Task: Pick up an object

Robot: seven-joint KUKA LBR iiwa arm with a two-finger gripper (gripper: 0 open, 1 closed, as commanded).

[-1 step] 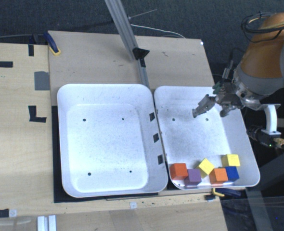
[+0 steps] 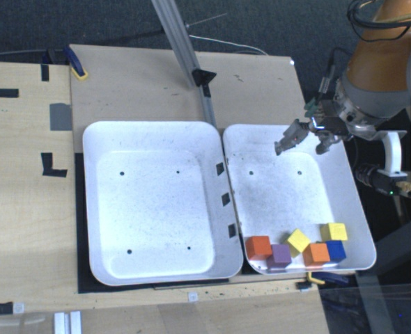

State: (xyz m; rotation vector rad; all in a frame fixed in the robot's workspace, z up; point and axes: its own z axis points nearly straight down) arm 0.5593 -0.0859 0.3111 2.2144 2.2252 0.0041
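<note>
Six small blocks huddle at the near edge of the right bin (image 2: 345, 186): an orange block (image 2: 258, 246), a purple block (image 2: 281, 255), a yellow block (image 2: 298, 240), another orange one (image 2: 317, 253), a blue block (image 2: 336, 250) and a second yellow (image 2: 335, 232) (all touching or nearly so). The left bin (image 2: 94, 186) lies alongside. Farther back, the gripper (image 2: 306, 140) hovers over the right bin's far edge, fingers spread wide, holding nothing.

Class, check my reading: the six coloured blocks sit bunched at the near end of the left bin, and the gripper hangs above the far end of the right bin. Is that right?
Not quite. The blocks are bunched at the near end of the right bin, not the left bin. The gripper does hang above the right bin's far end. The camera view shows this.
</note>
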